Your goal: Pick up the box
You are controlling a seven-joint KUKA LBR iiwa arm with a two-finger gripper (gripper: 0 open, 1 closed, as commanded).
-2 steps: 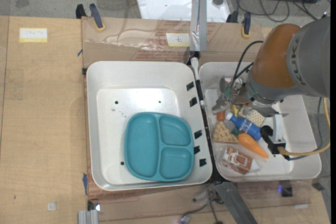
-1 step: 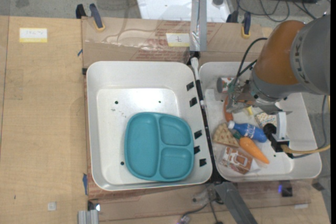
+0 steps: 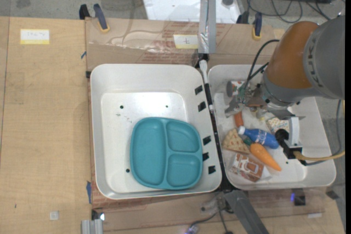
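Box point(image 3: 248, 166) — near edge (gripper point(image 3: 237, 102) farther back)

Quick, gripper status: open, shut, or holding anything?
Gripper: low over the right white bin, among the toy food near its left side; open or shut cannot be told, and nothing is seen held.

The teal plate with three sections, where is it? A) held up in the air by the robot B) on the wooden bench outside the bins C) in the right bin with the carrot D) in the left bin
D: the teal plate lies flat on the floor of the left bin, while the carrot is over in the right bin.
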